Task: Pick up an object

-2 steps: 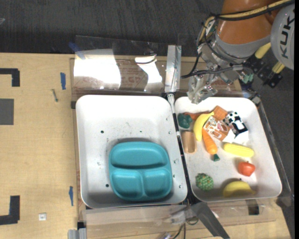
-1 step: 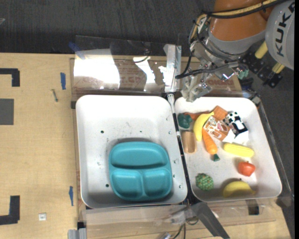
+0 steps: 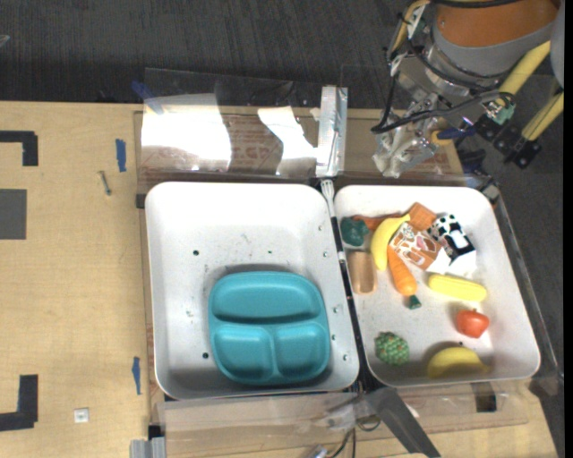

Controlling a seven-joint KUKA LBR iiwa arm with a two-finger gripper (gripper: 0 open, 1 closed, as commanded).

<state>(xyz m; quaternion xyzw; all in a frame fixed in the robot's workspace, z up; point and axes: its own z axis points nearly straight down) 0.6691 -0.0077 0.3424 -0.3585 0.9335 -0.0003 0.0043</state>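
1. I see the gripper [image 3: 405,148] raised above the back rim of the right bin [image 3: 515,295], under the arm [image 3: 483,27] with its orange band. It sits outside the bin's floor — high, and clear of every object.

2. Whether the fingers are apart or together I cannot tell; cables and glare hide the tips. I see nothing between them.

3. The pick candidates all lie in the right bin. At the back, crowded and touching: a curved banana [image 3: 383,240], a carrot [image 3: 405,277], a printed carton [image 3: 417,246], a black-and-white block [image 3: 452,235] and a teal piece [image 3: 354,232].

4. A tan cylinder [image 3: 362,272] lies against the left wall. I judge that wall would block one finger.

5. Nearer the front the objects stand apart: a yellow piece [image 3: 457,288], a tomato [image 3: 472,322], a green ball [image 3: 391,348] and a second banana [image 3: 454,360] by the front rim.

6. The left bin [image 3: 179,224] holds a teal tray [image 3: 267,326] — broad and flat, a poor fit for two fingers, in my judgement.

7. I judge the task not yet begun. The spaced front objects offer free room on both sides, so I favour the tomato or the green ball.
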